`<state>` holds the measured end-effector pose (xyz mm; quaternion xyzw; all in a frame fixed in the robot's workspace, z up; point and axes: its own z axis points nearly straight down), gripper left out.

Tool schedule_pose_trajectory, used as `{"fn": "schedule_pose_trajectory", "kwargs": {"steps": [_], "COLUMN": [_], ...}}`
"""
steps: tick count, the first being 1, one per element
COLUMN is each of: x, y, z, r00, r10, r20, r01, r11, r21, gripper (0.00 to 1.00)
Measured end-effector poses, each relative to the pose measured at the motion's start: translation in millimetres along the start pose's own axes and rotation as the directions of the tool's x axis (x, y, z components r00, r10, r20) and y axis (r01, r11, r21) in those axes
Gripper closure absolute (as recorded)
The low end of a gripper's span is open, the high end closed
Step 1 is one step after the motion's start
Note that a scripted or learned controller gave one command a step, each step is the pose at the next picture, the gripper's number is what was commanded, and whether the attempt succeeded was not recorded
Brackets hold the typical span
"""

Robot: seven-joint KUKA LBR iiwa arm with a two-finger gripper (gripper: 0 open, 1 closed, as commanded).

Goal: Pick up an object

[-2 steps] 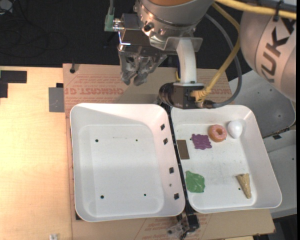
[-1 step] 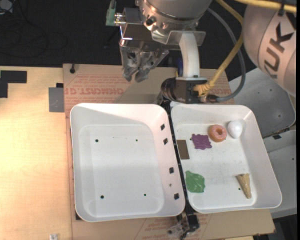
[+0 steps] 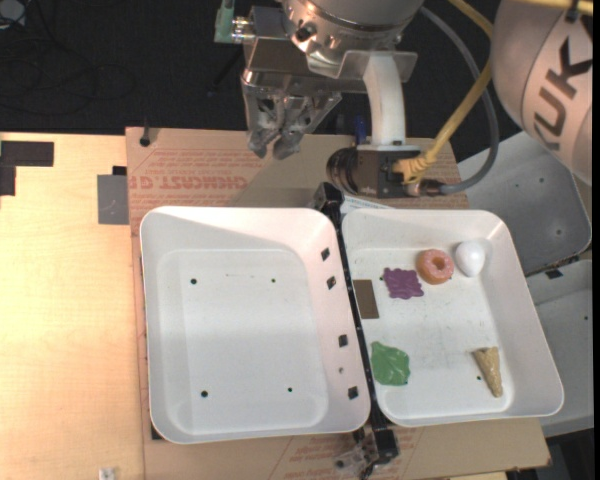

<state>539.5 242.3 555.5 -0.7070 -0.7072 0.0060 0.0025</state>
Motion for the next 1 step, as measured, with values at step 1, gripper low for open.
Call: {"fn": "schedule_pose_trajectory", "kwargs": {"steps": [1], "x": [-0.1], "y": [0.2], "z": [-9.1], "r00": [1.0], "r10": [0.0], "r20": [0.002], "r01": [0.0], "r11": [1.0], "r21": [0.004], "gripper": [1.0]}}
